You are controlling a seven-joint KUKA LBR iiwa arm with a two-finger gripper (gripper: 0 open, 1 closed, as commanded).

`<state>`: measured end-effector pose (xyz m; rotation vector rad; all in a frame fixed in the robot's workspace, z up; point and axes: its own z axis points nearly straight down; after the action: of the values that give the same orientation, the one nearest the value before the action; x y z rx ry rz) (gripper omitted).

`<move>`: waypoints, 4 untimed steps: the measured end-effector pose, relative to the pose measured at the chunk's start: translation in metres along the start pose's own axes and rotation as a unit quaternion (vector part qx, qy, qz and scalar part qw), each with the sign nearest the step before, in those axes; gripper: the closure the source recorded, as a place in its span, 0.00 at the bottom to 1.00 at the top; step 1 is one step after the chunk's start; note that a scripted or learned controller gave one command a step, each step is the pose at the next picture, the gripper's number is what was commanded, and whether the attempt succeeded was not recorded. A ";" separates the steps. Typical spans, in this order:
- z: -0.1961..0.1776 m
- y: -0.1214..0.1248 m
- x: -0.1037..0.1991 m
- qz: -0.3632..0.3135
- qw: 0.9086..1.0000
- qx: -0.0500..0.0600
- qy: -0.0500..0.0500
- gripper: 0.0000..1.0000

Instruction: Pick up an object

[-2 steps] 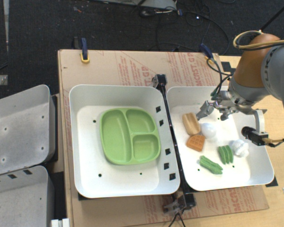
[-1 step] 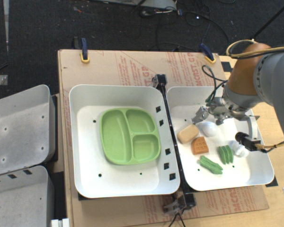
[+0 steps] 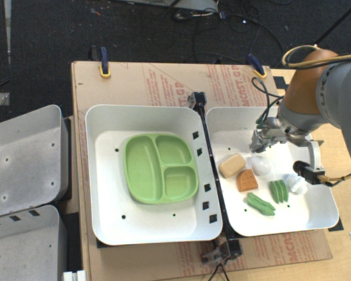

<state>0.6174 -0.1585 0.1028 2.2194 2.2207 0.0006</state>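
Note:
My gripper hangs over the back left part of the right bin, on the grey arm with its orange band. Just below it lies a small white rounded object. A tan bread-like piece and an orange block lie to the left of that. Toward the front are a ridged green piece and a long green pod. Another white object rests at the right, partly under a black part of the arm. Nothing shows in the gripper's hold.
The left bin holds a green divided plate. A black clip-lined wall separates the two bins. White panels lie off the bench at the left. Cables loop around the arm's wrist.

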 end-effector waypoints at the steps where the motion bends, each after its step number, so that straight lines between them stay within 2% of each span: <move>1: -0.058 0.012 0.001 -0.001 1.000 -0.003 0.000 1.00; 2: -0.121 0.010 -0.005 -0.001 1.000 -0.003 -0.001 1.00; 3: -0.163 0.012 -0.005 -0.001 1.000 -0.002 0.000 1.00; 4: -0.159 0.015 0.038 -0.003 1.000 0.001 0.001 1.00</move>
<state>0.6320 -0.1205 0.2615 2.2146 2.2285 0.0009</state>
